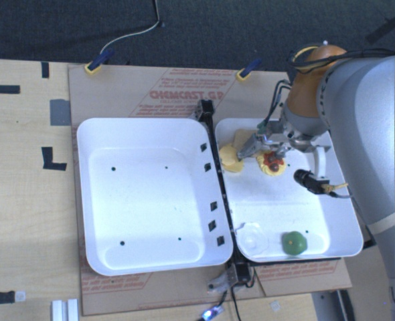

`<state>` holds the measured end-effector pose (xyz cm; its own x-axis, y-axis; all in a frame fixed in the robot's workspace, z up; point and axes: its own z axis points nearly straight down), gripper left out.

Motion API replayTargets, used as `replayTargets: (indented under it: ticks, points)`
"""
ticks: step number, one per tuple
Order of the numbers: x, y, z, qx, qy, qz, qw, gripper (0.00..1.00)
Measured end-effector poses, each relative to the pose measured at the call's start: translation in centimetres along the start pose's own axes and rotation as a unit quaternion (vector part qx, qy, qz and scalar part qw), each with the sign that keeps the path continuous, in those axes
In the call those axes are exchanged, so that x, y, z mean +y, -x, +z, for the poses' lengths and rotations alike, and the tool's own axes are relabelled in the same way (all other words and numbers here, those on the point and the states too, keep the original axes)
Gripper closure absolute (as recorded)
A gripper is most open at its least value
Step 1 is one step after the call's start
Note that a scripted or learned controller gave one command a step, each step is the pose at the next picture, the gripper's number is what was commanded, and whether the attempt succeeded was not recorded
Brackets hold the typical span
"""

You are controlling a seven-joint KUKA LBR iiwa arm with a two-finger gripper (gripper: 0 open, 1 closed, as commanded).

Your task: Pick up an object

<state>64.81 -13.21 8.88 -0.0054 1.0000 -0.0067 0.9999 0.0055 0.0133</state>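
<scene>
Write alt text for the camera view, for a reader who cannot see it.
Seen from above, a grey robot arm with an orange band lowers its end effector into the right white bin, beside a pale yellow object and over a yellow-and-red toy. A green ball lies near that bin's front edge, and the left white bin sits alongside.

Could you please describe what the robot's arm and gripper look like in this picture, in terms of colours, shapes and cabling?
The arm is a thick, rounded grey body with smooth curved casings. An orange band rings it just above the wrist. Thin dark cables loop along the wrist section. Below sits the gripper, a compact grey metal assembly, much smaller than the arm. A black cylindrical part juts out beside it.
</scene>
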Motion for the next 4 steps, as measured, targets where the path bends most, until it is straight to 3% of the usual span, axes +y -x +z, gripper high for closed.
replayTargets:
  ticks: [1, 2, 3, 4]
  points:
    - [2.2, 2.0, 0.2, 0.004, -0.009, 0.002, 1.0, 0.0]
    - [2.2, 2.0, 0.1, 0.003, -0.008, 0.002, 1.0, 0.0]
    - [2.3, -3.5, 0.2, 0.001, -0.003, 0.0, 1.0, 0.0]
    - [-4.1, -1.4, -0.4, 0.002, -0.006, 0.003, 1.0, 0.0]
